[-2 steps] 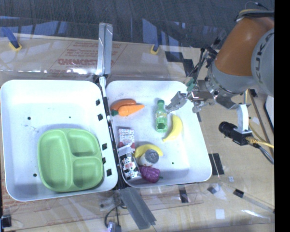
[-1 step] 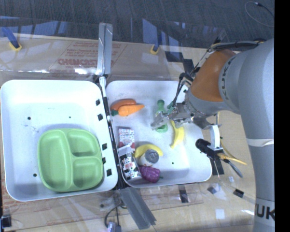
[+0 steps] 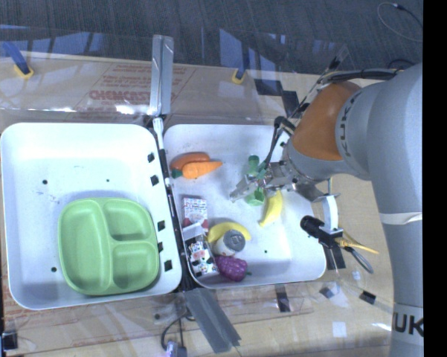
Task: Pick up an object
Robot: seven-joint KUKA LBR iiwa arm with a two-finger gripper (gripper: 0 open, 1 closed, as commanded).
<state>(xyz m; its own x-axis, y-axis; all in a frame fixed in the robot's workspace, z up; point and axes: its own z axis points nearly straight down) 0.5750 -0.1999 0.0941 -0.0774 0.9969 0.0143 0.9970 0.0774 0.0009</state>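
Objects to pick: lie in the right bin [image 3: 301,270]; none is raised off its floor.
Left bin [image 3: 22,147]: holds a green divided tray [image 3: 108,245] toward its near side.
Carrot [image 3: 199,169]: orange, at the far left of the right bin, lying beside a second orange piece [image 3: 190,157].
Packets: one red and white packet [image 3: 194,208] and one dark printed packet [image 3: 198,250] along the right bin's left wall.
Yellow round item [image 3: 228,236]: near the bin's front, just beside a purple item [image 3: 233,268].
Green item [image 3: 254,177]: small, at the gripper, partly hidden by it.
Banana [image 3: 271,207]: yellow, just below the gripper.
Gripper [image 3: 254,185]: low over the middle of the right bin; whether the fingers are parted or closed cannot be told.
Arm [image 3: 357,132]: enters from the right, orange band above the wrist.
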